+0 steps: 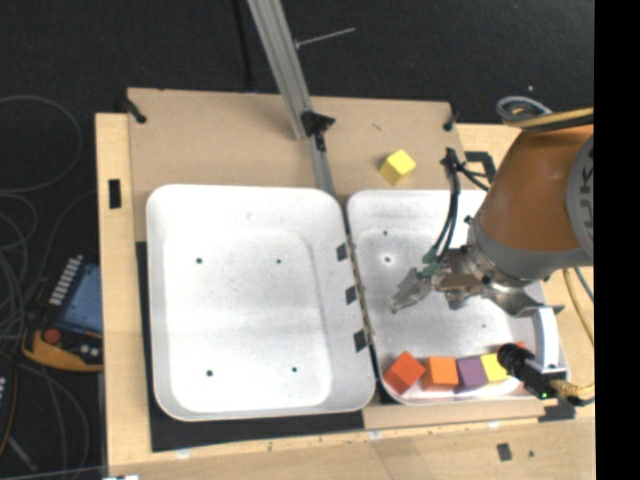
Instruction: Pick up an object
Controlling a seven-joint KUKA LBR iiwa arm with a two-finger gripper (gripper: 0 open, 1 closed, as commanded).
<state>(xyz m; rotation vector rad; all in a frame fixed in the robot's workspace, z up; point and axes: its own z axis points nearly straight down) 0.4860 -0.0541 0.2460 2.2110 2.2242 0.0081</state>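
A row of blocks lies along the near edge of the right bin [400,218]: a red-orange block [405,370], an orange block [441,371], a purple block [470,372] and a yellow block [494,366]. My gripper [412,291] hangs over the middle of that bin, behind the blocks and apart from them. Its fingers point left and stand spread apart with nothing between them. A yellow cube [397,166] rests on the bench board behind the right bin.
The left bin [250,298] sits beside the right one, with clips along their shared wall. A slanted metal pole [285,63] rises from behind the bins. Cables and a handheld pendant [68,313] lie off the bench at left.
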